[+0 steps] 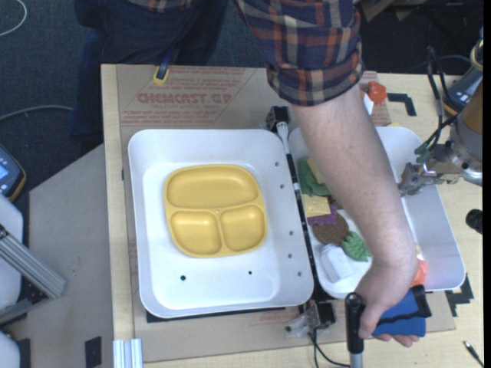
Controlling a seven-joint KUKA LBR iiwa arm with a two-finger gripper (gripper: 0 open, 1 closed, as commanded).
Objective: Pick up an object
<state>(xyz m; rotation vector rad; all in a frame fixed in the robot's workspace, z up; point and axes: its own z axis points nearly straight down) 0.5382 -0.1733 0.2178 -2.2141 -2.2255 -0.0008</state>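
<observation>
Person's arm (360, 175) reaches over right bin (437, 228), fist on blue object (403, 317) at 5 o'clock. Toys (337, 232) in right bin: light, soft; pinch at middle. Robot hand (414, 176) at 3 o'clock, grip unclear. Yellow tray (215, 209) in left bin (153, 267).

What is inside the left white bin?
The left white bin holds a yellow divided plate with three bare compartments. Whatever lies beneath the plate is covered.

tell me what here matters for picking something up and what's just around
For the job: gripper; green toy, purple toy and yellow block in the right bin.

Just around: yellow divided plate in the left bin; person's arm; blue object.
</observation>
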